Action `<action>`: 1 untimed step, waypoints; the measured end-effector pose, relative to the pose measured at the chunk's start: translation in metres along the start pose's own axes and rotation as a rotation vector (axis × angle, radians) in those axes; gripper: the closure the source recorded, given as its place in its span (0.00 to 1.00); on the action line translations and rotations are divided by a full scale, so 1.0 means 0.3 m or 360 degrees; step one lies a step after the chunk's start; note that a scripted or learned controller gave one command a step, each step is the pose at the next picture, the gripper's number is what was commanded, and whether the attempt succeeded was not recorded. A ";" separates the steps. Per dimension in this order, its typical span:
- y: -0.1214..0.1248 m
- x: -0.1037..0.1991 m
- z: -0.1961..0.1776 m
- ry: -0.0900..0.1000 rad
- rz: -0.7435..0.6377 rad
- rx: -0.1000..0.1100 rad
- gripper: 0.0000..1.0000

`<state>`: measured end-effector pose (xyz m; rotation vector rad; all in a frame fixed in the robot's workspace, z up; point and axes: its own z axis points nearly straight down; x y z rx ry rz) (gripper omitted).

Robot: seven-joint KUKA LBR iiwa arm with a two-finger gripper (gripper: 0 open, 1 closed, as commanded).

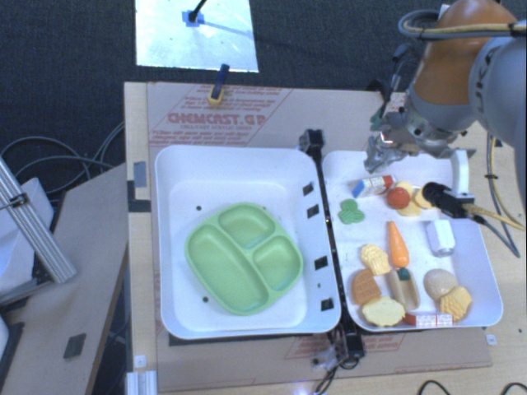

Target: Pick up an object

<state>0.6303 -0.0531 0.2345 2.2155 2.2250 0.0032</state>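
Note:
My gripper (377, 160) hangs over the far left part of the right bin (492, 290), with nothing visibly held in it. Just below it lies a small blue, white and red packet (372, 185). A red tomato (399, 197) and a yellow piece (421, 197) sit to the right of the packet. A green leafy piece (352, 213) lies near the bin's left wall. Further forward are an orange carrot (398, 243), a yellow corn piece (375, 259) and a white block (440, 237).
At the right bin's front lie a brown bread piece (365, 286), a yellow slice (383, 311), a beige lump (440, 282) and a ridged yellow piece (455, 303). The left bin (177, 171) holds a green divided plate (243, 257). Black clips (313, 212) line the divider between the bins.

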 end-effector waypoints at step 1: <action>0.020 0.009 0.064 -0.0002 -0.0001 0.0002 1.00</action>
